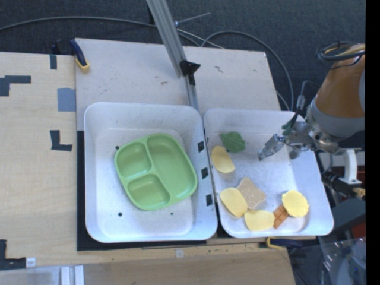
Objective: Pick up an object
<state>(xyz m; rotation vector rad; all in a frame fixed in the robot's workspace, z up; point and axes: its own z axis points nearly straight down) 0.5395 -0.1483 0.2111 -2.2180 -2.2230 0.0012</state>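
Spread metal gripper (280,147) hovers beside knobbly green broccoli (233,141) in smooth white bin (314,218).

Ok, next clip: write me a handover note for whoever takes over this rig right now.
Gripper: over the right bin, upper right part, nothing seen between its fingers; open or shut can't be told.
Right bin: green lump upper left, yellow piece below it; along the front, more yellow pieces, a tan block, an orange stick.
Left bin: green divided tray.
Done: nothing picked yet.
Left: close on one item and lift; the green lump looks nearest.
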